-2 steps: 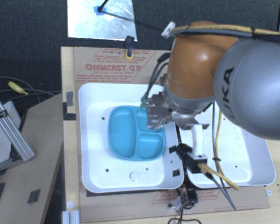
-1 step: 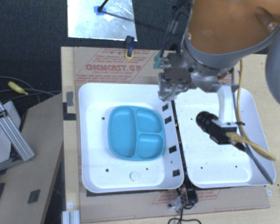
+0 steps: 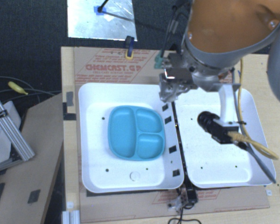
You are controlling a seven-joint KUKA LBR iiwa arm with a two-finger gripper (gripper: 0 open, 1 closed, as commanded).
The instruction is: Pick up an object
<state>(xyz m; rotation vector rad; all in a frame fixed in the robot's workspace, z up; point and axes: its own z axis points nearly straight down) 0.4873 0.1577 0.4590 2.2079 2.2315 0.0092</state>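
Brown board point(image 3: 113, 65) reads "CHEMCAST GP" — arm's gripper point(image 3: 169, 90) hovers over the bins' divider, finger state impossible to tell.

Grey arm point(image 3: 214, 73), broad orange band point(image 3: 233, 17); black cables point(image 3: 170, 27); metallic hand point(image 3: 170, 90)

The flat bench topped with tan printed cardboard point(image 3: 113, 65) carries two shallow white plastic bins side by side, the left bin point(image 3: 94, 120) and the right bin point(image 3: 233, 174), apparently touching along their black-tabbed inner rims.
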